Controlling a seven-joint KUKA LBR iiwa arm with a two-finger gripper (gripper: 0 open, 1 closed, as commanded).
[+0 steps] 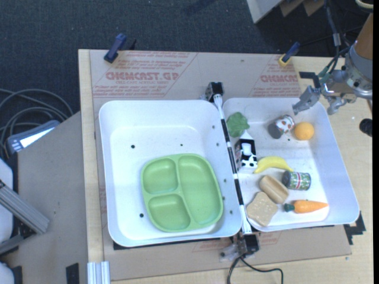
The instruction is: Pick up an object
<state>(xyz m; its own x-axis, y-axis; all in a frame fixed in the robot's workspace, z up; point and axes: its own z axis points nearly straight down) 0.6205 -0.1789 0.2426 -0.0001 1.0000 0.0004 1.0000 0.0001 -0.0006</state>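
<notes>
Dark blue carpet surrounds the bench; cables coil at left.

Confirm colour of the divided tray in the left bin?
Light green: the divided tray has three compartments, clearest in the camera view.

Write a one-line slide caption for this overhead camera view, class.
Gripper poised over the right bin of toy food, near an orange; green divided plate in the left bin.

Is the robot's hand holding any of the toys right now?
No, nothing. The open metal two-finger gripper hangs above the far edge of the right white bin, with bare space between its fingers.
</notes>
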